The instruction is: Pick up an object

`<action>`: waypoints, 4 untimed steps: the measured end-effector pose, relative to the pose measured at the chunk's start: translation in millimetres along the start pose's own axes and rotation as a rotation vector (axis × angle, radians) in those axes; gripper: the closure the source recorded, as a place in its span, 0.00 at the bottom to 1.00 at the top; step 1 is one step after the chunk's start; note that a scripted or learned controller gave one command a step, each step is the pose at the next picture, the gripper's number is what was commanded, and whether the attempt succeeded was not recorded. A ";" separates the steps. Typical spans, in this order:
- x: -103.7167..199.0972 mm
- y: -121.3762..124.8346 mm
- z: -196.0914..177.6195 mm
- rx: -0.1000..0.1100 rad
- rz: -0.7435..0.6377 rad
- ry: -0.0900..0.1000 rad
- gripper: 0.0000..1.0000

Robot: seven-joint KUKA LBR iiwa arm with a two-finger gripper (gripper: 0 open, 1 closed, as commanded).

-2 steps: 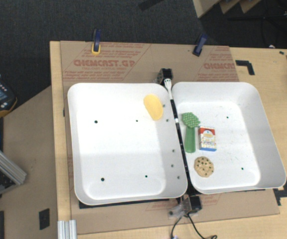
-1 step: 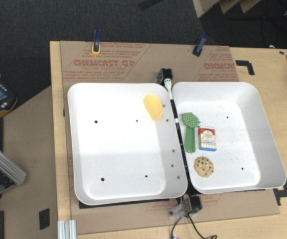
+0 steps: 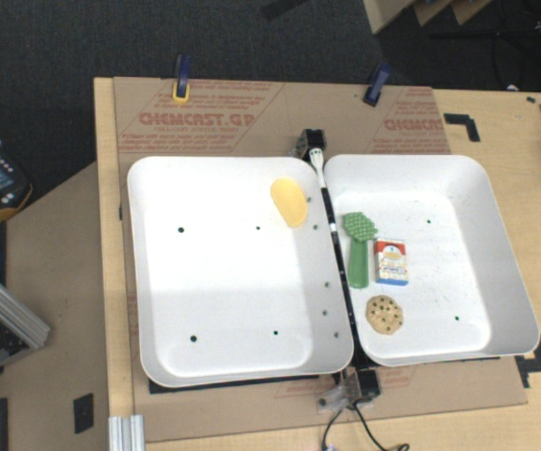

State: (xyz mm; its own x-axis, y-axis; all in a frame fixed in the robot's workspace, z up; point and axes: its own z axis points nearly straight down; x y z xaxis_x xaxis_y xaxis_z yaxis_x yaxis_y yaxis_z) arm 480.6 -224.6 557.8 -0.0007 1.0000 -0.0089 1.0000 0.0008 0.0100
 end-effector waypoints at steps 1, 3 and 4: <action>-0.4 0.7 -11.0 -0.005 0.000 -0.004 1.00; -1.3 2.0 -32.7 -0.014 0.000 -0.011 1.00; -1.7 2.5 -43.7 -0.018 0.000 -0.015 1.00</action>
State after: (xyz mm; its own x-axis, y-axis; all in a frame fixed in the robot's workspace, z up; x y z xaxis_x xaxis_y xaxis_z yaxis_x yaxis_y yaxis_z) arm 482.7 -225.9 601.6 -0.0007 0.9997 -0.0234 0.9996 0.0013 0.0280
